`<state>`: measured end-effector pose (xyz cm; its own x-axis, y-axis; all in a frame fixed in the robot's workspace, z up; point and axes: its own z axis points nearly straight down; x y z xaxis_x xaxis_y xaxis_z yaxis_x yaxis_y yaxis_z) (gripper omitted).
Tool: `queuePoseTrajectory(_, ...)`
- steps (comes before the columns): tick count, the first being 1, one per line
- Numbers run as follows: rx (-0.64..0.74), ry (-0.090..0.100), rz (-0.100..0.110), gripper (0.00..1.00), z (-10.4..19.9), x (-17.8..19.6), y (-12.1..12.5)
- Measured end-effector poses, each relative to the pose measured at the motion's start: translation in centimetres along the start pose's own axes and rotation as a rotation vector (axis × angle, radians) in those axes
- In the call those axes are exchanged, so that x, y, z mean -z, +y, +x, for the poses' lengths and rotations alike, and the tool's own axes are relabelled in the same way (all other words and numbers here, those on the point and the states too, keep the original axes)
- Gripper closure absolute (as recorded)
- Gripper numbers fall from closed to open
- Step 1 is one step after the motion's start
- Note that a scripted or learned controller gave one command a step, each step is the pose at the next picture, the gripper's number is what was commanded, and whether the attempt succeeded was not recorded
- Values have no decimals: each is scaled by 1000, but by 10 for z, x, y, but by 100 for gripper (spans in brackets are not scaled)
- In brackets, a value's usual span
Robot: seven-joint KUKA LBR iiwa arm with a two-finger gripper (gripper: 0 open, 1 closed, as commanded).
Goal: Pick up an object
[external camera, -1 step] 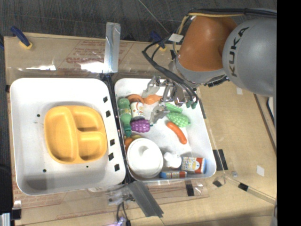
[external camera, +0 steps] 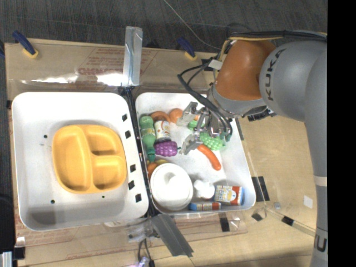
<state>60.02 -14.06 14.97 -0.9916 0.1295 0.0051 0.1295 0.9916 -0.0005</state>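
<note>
The arm (external camera: 289, 77) reaches over the right bin (external camera: 245, 166), its jaws spread open above a green toy (external camera: 214, 142) and gripping nothing. An orange sausage (external camera: 211, 157) lies just beside the green toy. Purple grapes (external camera: 166, 147) sit near the green bottle (external camera: 148, 133). A white bowl (external camera: 171, 185) rests lower down. The left bin (external camera: 28, 149) holds a yellow tray (external camera: 89, 157).

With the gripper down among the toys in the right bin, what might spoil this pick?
The gripper sits in a tight cluster: purple grapes, a green toy and an orange sausage-like piece lie close together. It may catch two things, or nudge one aside and close on nothing.
</note>
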Motion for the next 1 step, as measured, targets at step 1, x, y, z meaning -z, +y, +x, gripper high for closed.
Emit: queuePoseTrajectory(1, 24, -4, 0, 0, 20, -59, -64)
